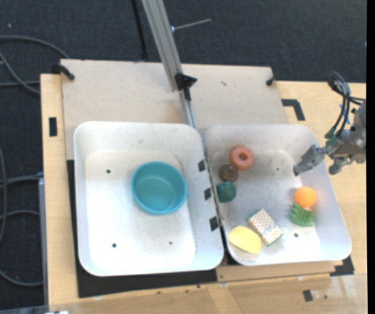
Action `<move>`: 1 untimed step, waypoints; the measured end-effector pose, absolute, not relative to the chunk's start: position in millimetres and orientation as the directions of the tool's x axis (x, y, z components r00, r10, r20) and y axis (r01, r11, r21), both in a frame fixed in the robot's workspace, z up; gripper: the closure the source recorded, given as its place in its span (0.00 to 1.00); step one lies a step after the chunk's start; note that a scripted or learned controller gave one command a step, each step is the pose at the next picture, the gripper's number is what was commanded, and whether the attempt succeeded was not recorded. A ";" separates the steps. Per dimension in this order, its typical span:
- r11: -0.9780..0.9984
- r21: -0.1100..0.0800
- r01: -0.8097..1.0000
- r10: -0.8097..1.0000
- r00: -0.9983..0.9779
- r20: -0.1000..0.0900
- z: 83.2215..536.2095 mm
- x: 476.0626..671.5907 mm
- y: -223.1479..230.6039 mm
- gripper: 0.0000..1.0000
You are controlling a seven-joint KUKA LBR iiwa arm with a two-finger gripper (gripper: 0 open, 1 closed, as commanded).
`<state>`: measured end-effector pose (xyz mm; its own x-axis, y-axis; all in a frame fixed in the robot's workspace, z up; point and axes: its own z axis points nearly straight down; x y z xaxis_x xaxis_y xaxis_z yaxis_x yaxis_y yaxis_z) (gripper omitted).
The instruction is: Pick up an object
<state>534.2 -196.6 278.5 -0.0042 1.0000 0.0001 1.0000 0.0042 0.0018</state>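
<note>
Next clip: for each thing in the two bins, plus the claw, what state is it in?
Teal bowl: upright, alone in left bin.
Pink ring: lying flat, right bin.
Brown piece: beside the ring.
Yellow piece: near front rim.
Patterned block: tilted, beside the yellow piece.
Orange ball: resting by green toy.
Claw: above right bin, holding nothing.

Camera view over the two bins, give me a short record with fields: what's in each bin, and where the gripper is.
left bin: teal bowl
right bin: pink ring, brown piece, dark green piece, yellow piece, patterned block, orange ball, green piece
gripper: over the right bin's right edge, above the orange ball, nothing seen between its fingers
gripper state: open
</note>
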 end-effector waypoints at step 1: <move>0.004 0.002 1.000 1.000 -0.004 0.001 278.5 534.3 -196.3 0.00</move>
